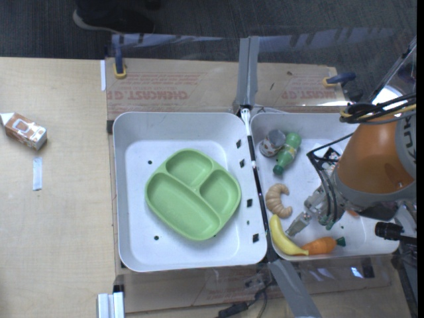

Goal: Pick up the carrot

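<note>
My fingers [306,218] hang low inside the right shallow white plastic bin [361,247], slanting down toward its near-left corner. They look spread a little with nothing between them, released rather than clamped on anything.

The small orange carrot with a green stub end [322,245] lies just beyond my fingertips, toward the bin's near wall, apart from them and untouched. Its pointed end meets the curved yellow banana [283,237], which lies just beside my fingertips on their left. Farther left and up from the fingers sits the tan crescent-shaped croissant [279,199]. Well beyond them, near the bin's far-left corner, a green bottle-shaped toy [287,152] leans against a small grey rounded object [272,143].

In the left white bin [132,244], well apart from my fingers, rests a pale green plastic plate divided into three compartments [192,194]. On the wooden worktop [53,244] far to the left lies a small orange-and-white carton [25,131].
</note>
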